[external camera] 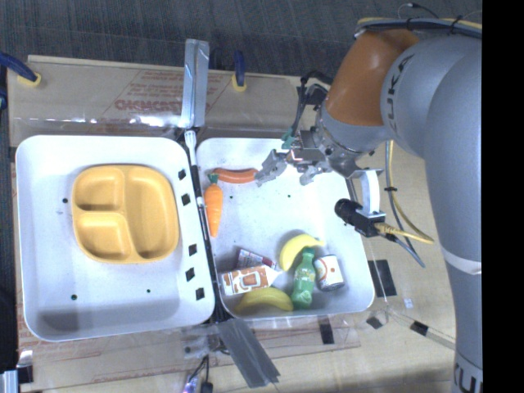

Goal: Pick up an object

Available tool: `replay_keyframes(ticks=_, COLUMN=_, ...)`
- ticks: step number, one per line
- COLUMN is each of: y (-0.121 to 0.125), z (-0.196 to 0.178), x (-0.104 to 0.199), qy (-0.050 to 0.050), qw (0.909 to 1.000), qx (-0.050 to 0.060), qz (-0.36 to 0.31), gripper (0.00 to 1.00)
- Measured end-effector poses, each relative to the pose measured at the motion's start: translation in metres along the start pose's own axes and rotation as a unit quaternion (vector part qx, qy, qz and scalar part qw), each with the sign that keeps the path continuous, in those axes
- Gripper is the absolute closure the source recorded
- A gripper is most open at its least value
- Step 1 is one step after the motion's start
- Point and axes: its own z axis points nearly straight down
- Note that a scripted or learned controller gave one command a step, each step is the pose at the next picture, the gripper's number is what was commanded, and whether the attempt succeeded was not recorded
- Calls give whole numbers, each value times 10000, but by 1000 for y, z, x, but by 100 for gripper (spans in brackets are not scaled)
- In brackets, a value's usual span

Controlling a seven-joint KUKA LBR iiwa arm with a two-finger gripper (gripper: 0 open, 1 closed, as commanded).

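1. Bottom of frame, right bin [360, 301]: banana [264, 300], green bottle [304, 278], small can [330, 272], carton [248, 280], second yellow fruit [296, 247] all crowded, touching.
2. Left bin [33, 244]: yellow divided plate [124, 212], mid-left.
3. Carrot [213, 206] along right bin's left wall, isolated.
4. Sausage [234, 175] upper left of right bin, just left of hand [288, 169].
5. Hand: fingers spread wide, nothing between them, hovering near bin's upper edge.
6. Judgement: sausage is closest target; shift left, straddle its short axis, descend fully before closing.
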Motion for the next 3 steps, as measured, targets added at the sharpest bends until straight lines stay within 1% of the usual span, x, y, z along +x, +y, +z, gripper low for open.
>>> replay_keyframes(ticks=1, y=-40, z=-58, x=-15, qy=-10, qw=9970, qx=-27, qz=-779, gripper=0)
replay_keyframes(ticks=2, y=-89, z=73, x=-52, qy=0, qw=9915, qx=-4, qz=-1299, gripper=0)
replay_keyframes(ticks=3, y=-92, z=115, x=-50, qy=-67, qw=9802, qx=-128, qz=-1976, gripper=0)
